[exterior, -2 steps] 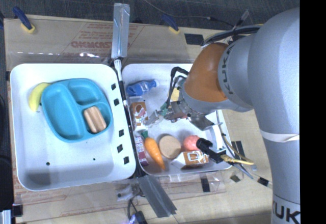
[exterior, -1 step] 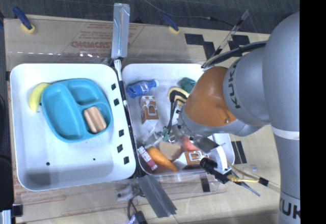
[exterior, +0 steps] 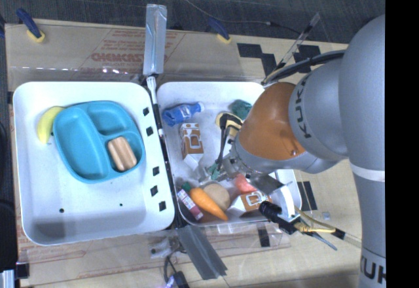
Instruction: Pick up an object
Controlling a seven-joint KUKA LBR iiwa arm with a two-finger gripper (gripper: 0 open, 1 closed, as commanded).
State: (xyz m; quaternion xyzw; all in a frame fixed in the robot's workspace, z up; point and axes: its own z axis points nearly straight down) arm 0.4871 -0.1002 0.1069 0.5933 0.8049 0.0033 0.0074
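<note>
Hovering over right white bin (exterior: 171, 149) clutter; gripper (exterior: 226, 165) state can't tell, wrist blocks it. Orange plastic carrot (exterior: 208, 203) prob light, rigid, slick; grab mid-body.

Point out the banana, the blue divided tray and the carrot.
banana (exterior: 44, 124): camera view, middle of the yellow curve left of the tray.
blue divided tray (exterior: 85, 128): camera view, floor of its large left compartment.
carrot (exterior: 208, 203): camera view, middle of the orange body.

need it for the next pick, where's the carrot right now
The carrot lies in the right bin, at its near edge, beside a small bottle and below the arm.
</note>
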